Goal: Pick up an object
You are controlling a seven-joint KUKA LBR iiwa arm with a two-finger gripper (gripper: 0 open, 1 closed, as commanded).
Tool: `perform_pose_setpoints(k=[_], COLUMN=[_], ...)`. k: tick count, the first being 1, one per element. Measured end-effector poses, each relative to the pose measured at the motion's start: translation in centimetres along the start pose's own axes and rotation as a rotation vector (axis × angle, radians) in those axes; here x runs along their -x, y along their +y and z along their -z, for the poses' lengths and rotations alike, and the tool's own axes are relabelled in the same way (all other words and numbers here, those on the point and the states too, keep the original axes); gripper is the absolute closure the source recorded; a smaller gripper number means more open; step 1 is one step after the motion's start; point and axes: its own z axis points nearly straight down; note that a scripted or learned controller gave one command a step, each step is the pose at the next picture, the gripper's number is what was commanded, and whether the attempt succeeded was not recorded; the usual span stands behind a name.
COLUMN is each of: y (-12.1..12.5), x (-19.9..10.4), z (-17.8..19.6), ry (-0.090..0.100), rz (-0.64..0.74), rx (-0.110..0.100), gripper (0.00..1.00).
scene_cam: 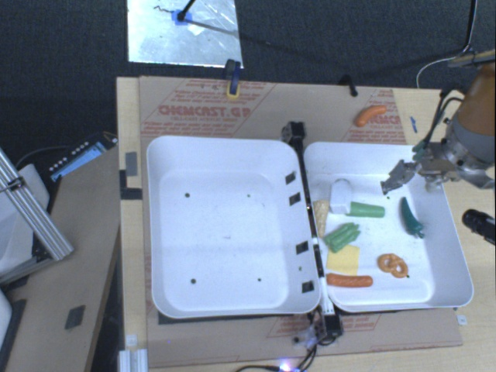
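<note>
Camera view puts my pincer (397,178) above the right bin (457,285), nothing between its tips; how wide it stands I cannot tell. Just beside it lie a dark green pepper (411,217) and a green cylinder (366,209).

The arm (474,134) consists of a rounded grey housing with an orange band (480,91) above the wrist. Below the band, the grey wrist section narrows into a darker metallic mounting block. A teal-green cable (431,130) runs along the outside of the wrist. The gripper (397,178) is built from dark grey and silver angular parts with black fittings. Finer surface markings and fasteners are too small to resolve.
</note>
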Motion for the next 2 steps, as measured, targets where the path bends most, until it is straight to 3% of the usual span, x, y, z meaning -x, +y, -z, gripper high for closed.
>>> perform_pose_setpoints(k=[1, 2], y=[0.9, 6.1], x=[-4.9, -9.9], z=[-14.0, -4.5], ry=[-0.003, 0.001], rz=[-0.004, 0.008], rx=[0.003, 0.014], gripper=[0.00, 0.00])
